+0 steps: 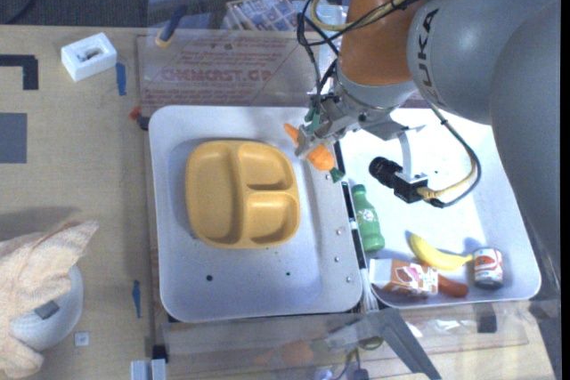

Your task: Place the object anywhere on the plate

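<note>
fingers: the gripper [313, 138] looks pinched on a small orange object [318, 157], which sticks out below and to the left of the tips, so I'd call it held, though the grip is half hidden by the wrist
orange object: hangs just off the right rim of the yellow plate [242, 193], over the seam where the two white bins meet
handling guess: looks like a little plastic toy carrot, so light, stiff, not fragile, probably a bit slick; a pinch across the thick middle seems safest
plate: three compartments, raised rim and dividers, so a drop on a ridge could roll or tip
room: left bin [178, 280] around the plate is mostly bare, lots of space to come in from the plate's right
clutter: green bottle [365, 218], banana [436, 254], a can [487, 267] and a red packet [414, 278] all sit right of the plate in the other bin, well out of the path
watch: the bin wall right beside the plate, keep it high
</note>
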You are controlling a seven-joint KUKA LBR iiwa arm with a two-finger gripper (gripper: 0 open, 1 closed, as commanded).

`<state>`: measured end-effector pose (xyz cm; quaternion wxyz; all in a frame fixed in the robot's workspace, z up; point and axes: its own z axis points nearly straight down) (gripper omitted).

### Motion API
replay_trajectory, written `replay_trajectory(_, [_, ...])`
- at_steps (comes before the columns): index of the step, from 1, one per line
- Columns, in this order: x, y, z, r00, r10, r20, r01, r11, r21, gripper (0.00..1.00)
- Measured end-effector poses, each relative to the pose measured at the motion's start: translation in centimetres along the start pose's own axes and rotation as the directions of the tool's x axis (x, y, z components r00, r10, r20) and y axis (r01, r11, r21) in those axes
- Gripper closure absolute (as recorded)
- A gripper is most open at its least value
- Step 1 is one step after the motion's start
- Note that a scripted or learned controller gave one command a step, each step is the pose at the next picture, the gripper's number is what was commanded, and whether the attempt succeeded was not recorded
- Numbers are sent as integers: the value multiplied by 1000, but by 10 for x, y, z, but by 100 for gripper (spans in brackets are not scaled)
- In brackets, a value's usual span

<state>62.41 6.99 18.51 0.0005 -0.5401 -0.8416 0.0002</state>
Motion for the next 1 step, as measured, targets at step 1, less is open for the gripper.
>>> replay_trajectory(1, [0,0,0,1000,1,0,-1,1000,-1,0])
